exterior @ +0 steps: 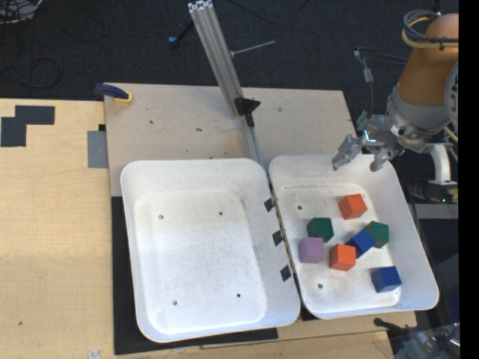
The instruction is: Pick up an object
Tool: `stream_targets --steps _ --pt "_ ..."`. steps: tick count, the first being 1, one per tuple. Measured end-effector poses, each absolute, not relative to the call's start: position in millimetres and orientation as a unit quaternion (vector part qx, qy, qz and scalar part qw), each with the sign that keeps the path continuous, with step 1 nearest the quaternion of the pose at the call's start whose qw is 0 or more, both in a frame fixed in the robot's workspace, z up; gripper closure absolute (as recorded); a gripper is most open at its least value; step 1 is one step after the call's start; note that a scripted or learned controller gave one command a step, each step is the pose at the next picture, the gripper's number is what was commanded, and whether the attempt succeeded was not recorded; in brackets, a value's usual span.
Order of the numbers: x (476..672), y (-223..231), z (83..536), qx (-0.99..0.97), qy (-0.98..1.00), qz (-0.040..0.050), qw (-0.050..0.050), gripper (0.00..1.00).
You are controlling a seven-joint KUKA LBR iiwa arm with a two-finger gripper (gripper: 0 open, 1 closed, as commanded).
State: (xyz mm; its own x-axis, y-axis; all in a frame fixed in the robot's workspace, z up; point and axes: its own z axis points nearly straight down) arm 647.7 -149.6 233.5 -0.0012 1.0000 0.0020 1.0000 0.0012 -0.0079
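Several small cubes lie in the right bin (pixel 419 275): an orange one (pixel 352 206) farthest back, a dark green one (pixel 320 228), another green one (pixel 379 233) touching a blue one (pixel 362 241), a purple one (pixel 311 250), a second orange one (pixel 343 256), and a second blue one (pixel 386 278) at the front. My gripper (pixel 361 160) hangs over the bin's far edge, above and behind the back orange cube. Its two fingers are spread open and nothing sits between them.
The left bin (pixel 150 178) lies beside the right one, joined by black clips (pixel 277 238). A slanted aluminium bar (pixel 219 58) rises behind the bins. A blue and yellow clamp (pixel 114 92) sits at the board's far left corner.
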Motion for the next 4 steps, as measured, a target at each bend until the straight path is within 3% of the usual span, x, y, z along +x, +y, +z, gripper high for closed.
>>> stream_targets --steps 1,3,4 --pt "648.6 -149 236 -0.706 -0.708 0.0012 0.001 0.0" --pt "645.5 -150 124 -0.707 -0.707 0.0024 0.003 0.0" --pt "645.2 -149 89 -0.707 -0.707 0.0013 0.002 0.0"
